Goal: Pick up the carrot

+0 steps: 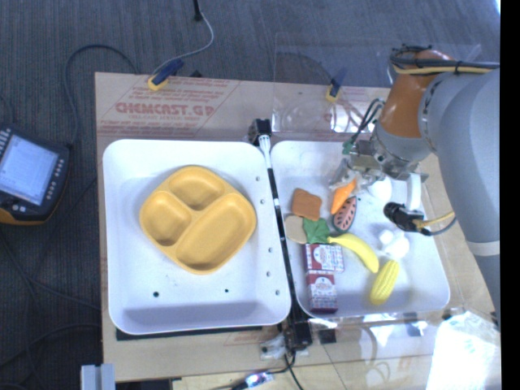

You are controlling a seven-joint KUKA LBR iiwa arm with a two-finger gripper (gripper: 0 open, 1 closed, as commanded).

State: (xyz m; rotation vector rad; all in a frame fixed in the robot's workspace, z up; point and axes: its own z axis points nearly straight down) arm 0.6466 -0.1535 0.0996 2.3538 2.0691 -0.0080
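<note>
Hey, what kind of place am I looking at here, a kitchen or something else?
Most likely a robotics lab, not a kitchen. The grey arm works over two white bins, the food such as the carrot and banana looks like toys, and a handheld control pendant lies on the carpet.

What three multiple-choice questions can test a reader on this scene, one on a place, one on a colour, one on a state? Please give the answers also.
1. Where does the carrot lie?
A. in the right bin
B. on the yellow plate
C. on the floor

2. What colour is the divided plate in the left bin?
A. blue
B. yellow
C. red

3. How does the banana stand relative to the corn cob?
A. stacked under it
B. in another bin
C. beside it, in the same bin

Answers: 1 A, the carrot lies near the gripper in the right bin. 2 B, the three-part plate is plainly yellow. 3 C, both lie side by side in the right bin.
</note>
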